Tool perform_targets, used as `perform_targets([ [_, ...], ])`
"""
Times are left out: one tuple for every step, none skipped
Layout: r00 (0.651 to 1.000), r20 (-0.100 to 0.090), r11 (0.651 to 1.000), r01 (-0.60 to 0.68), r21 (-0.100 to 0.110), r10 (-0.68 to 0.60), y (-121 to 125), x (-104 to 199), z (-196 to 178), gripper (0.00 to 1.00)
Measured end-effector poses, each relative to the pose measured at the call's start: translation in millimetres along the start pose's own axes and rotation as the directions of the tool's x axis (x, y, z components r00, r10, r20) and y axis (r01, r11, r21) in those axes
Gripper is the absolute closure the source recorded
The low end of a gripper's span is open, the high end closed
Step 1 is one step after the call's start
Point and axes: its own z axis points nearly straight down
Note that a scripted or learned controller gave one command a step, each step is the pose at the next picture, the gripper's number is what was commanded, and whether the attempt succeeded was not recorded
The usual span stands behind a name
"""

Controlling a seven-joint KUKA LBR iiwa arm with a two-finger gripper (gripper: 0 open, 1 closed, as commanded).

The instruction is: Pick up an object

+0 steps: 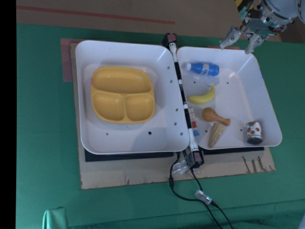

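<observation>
camera view: gripper (241, 42), fingers apart and holding nothing, hangs over the far rim of the right bin (265, 92). inside that bin lie the blue bottle (204, 69), nearest the gripper, then banana (202, 97), drumstick (215, 115), cone (216, 134) and can (254, 132). good practice: centre over the bottle, fingers across its width, then descend.

We see a bench under green cloth (43, 128), with a brown cardboard sheet (143, 173) on it bearing two white bins: the left bin (95, 142), the right bin (267, 104). Near the front, black cables (190, 194) trail across the cloth, perhaps from a connector.
</observation>
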Motion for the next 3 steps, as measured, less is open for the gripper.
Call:
perform_targets([
  [1.0,0.004,1.0,0.002,0.007,-0.002,28.3,-17.5,130.0,0.0],
  [1.0,-0.004,1.0,-0.001,-0.001,0.001,31.1,-14.4,113.0,1.0],
  [1.0,0.003,1.0,0.001,-0.008,-0.001,33.7,-17.9,29.7,1.0],
])
